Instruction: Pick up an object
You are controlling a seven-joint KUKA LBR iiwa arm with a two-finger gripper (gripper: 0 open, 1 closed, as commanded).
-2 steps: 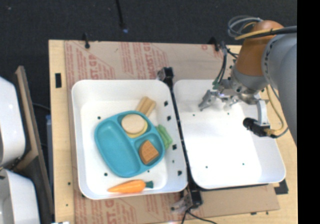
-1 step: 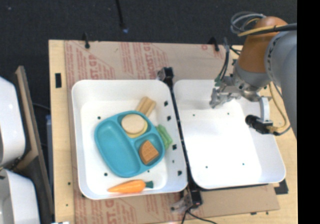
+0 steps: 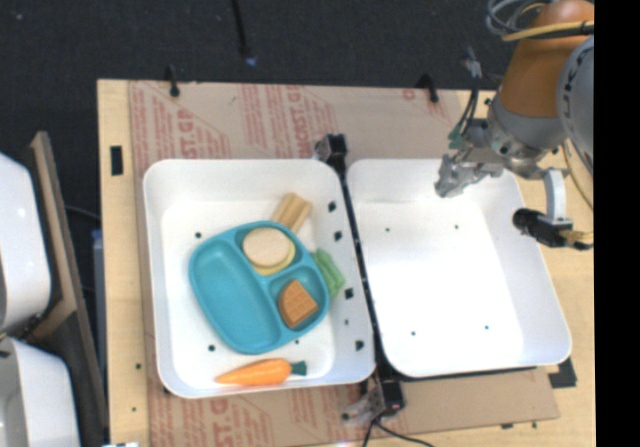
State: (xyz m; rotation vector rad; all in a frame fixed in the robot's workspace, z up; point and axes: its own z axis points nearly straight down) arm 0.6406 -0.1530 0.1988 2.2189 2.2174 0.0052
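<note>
My gripper (image 3: 452,180) hangs over the far edge of the right bin (image 3: 470,335), with nothing visible between its fingers. The left bin (image 3: 165,235) holds a blue divided tray (image 3: 225,300) with a round cracker (image 3: 269,247) and a brown toast piece (image 3: 298,303) in its compartments. A tan wooden block (image 3: 292,210) lies just behind the tray. Against the tray's right side rests a green piece (image 3: 331,273). An orange carrot (image 3: 262,372) lies along the left bin's near wall.
A black divider strip (image 3: 350,235) runs between the two bins. The bench (image 3: 250,120) is brown board with red print. A white unit (image 3: 20,235) stands off the bench's left edge.
</note>
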